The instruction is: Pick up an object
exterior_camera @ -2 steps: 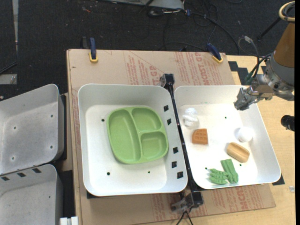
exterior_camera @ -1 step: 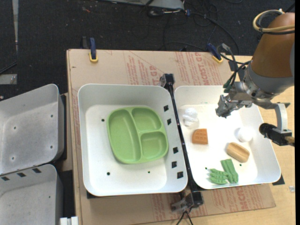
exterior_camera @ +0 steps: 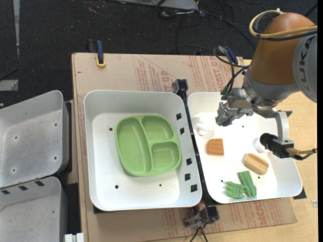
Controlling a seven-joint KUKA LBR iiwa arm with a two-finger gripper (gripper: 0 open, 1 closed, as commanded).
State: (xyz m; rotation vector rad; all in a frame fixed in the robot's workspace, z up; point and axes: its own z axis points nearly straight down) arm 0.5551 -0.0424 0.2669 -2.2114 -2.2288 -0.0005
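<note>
In the right bin (exterior_camera: 287, 185) lie an orange waffle-like square (exterior_camera: 215, 147), a tan bread-roll shape (exterior_camera: 256, 164), a green ridged toy (exterior_camera: 241, 186) near the front edge and a small white object (exterior_camera: 203, 125) at the left side. My gripper (exterior_camera: 225, 116) hangs over the bin's back left part, just right of the white object and above the waffle piece. Nothing shows between its dark fingers. In the left bin (exterior_camera: 101, 110) rests a green divided plate (exterior_camera: 149, 144).
A black divider with clips (exterior_camera: 191, 145) runs between the two bins. Spare white bin lids (exterior_camera: 30, 135) lie at the far left beside the cardboard-covered bench (exterior_camera: 141, 67). A black fitting with a cable (exterior_camera: 276, 145) juts over the right bin.
</note>
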